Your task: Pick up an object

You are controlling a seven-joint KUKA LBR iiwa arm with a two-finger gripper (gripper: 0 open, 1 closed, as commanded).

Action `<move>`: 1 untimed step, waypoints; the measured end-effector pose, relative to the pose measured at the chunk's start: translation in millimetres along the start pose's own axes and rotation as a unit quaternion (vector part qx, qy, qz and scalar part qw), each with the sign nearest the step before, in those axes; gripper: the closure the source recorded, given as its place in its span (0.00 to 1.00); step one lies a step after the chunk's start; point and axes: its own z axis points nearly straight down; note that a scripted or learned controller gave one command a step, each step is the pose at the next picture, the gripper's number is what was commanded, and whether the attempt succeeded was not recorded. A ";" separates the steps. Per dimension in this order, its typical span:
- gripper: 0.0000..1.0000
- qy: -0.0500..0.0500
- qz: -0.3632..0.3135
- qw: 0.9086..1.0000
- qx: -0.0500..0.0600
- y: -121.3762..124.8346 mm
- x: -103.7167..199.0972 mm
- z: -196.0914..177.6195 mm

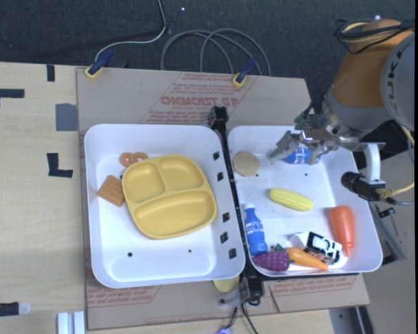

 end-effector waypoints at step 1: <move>0.00 0.000 0.002 1.000 0.005 2.6 -41.0 117.7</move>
